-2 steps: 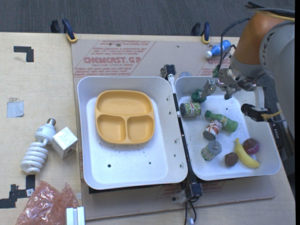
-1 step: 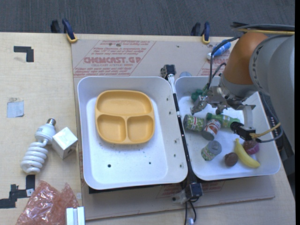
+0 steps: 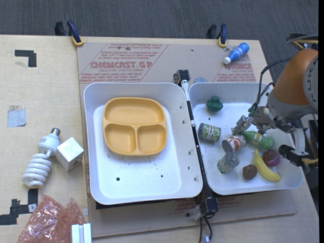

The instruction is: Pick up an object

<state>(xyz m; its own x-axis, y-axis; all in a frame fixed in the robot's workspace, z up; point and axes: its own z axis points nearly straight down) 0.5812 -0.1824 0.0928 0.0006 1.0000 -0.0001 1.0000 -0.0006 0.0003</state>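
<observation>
Grey arm [image 3: 298, 85] reaching in from right, wrist bent down

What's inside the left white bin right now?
A yellow divided tray lies in the left bin. A few dark specks dot the floor. Whatever lies under the tray is covered.

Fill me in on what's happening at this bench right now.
A grey and orange robot arm reaches into the right bin, its gripper low among the clutter there, next to a green bottle and a small can. Nothing is visibly held. A banana, another can and a dark green piece lie nearby. The left bin holds a yellow divided tray.
</observation>
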